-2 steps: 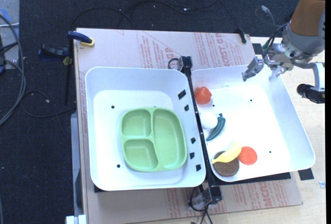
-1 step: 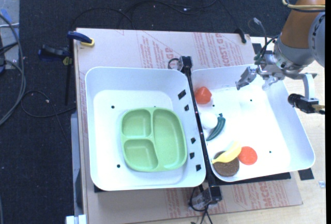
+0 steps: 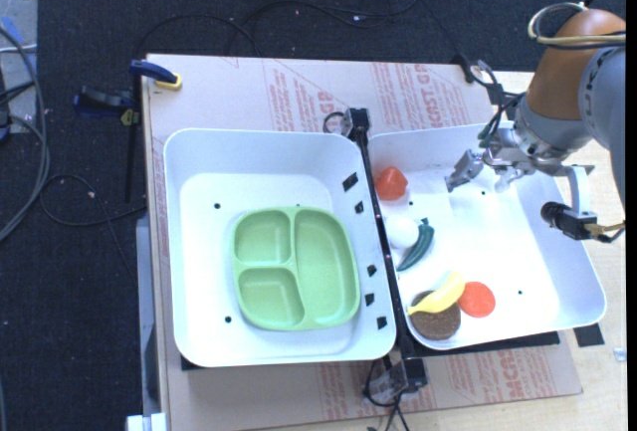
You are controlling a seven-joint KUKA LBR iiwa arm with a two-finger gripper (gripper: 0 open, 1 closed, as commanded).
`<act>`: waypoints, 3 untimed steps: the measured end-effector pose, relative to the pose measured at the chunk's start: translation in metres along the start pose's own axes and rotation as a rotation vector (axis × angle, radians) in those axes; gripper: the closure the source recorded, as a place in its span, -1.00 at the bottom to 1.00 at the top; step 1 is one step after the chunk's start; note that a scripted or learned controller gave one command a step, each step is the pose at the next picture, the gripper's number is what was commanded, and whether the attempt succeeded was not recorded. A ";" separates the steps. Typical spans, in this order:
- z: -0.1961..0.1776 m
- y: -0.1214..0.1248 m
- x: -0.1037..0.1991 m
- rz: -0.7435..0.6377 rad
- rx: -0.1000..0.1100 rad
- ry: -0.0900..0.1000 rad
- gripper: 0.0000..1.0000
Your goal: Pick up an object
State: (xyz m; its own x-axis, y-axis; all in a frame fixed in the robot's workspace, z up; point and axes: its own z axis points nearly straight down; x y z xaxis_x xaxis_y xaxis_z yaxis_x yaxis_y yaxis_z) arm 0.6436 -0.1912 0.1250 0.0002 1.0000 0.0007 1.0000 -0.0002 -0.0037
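Pincer (image 3: 485, 169), fingers spread and holding nothing, above the right shallow white bin (image 3: 557, 265); small round orange object (image 3: 392, 184) lies near, apart.

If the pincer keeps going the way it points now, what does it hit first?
Probably the orange-red piece by the divider: the pincer points left and slightly down over the right bin. Height is unclear, so it could meet the bin floor first.

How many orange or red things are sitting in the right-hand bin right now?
2. One orange-red piece lies near the bin's upper left corner, by the divider. One flat orange-red disc lies near the front edge, beside the yellow banana. Nothing suggests more are hidden.
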 end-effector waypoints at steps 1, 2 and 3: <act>0.027 0.003 -0.001 -0.001 -0.012 -0.004 -1.00; 0.015 0.004 -0.003 0.000 -0.016 -0.008 1.00; -0.044 0.008 -0.011 0.000 -0.009 -0.002 1.00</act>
State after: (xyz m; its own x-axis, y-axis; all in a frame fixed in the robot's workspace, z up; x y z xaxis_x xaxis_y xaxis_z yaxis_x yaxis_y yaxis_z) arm 0.6517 -0.2021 0.1693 -0.0001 1.0000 -0.0015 1.0000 0.0001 0.0054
